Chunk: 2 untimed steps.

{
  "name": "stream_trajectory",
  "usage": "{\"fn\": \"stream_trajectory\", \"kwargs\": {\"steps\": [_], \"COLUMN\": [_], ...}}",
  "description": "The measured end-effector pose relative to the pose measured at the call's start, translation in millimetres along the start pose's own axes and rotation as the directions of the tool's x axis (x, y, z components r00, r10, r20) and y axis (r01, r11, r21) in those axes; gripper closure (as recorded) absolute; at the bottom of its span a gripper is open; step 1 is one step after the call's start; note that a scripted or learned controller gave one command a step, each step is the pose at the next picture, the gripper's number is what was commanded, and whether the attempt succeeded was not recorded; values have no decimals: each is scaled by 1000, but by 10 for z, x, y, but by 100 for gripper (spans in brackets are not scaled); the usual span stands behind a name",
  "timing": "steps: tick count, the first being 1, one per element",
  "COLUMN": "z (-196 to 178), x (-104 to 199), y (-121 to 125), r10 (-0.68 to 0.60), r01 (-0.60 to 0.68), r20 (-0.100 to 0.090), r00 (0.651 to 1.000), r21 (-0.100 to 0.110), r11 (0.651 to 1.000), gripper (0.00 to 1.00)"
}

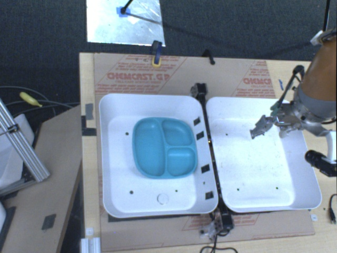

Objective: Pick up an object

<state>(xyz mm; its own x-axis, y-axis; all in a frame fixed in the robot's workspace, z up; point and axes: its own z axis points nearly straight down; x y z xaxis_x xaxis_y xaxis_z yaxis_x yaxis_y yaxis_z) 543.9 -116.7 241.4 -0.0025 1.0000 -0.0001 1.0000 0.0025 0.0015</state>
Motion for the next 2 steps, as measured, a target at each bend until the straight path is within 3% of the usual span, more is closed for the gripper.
{"fn": "stream_trajectory", "kwargs": {"steps": [1,2], "z": [1480,1291], "x": [29,19], "y": [-181,-130], "r10": [2,2], "r01": [-2,-2], "r20": [-3,1], "r00": [1000,1000], "r21": [15,-2], "r11": [1000,1000], "gripper": [0,100]}}
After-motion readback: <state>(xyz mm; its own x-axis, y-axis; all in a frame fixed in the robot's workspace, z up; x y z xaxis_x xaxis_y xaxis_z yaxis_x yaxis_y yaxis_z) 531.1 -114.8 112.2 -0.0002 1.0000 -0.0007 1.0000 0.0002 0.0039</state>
